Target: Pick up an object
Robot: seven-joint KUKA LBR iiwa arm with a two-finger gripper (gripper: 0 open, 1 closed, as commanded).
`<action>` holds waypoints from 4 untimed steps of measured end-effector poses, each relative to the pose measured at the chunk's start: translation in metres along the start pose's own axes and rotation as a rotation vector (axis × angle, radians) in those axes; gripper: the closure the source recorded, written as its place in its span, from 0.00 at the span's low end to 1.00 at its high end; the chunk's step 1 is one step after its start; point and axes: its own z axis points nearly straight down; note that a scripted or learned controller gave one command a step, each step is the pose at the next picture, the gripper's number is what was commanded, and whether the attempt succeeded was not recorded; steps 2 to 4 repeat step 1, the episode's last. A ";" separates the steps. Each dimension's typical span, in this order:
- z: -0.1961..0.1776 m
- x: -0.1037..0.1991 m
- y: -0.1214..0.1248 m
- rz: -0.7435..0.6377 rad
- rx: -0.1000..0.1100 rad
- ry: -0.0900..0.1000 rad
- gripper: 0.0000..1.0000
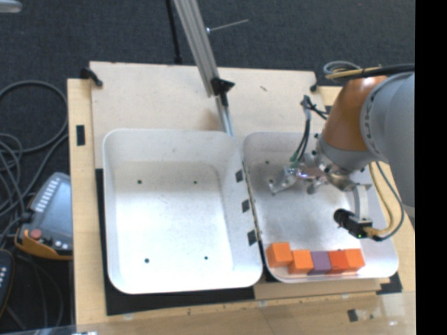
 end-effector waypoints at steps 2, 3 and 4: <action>-0.023 -0.080 0.055 0.001 -0.009 -0.003 0.00; -0.023 -0.080 0.055 0.001 -0.009 -0.003 0.00; -0.023 -0.080 0.055 0.001 -0.009 -0.003 0.00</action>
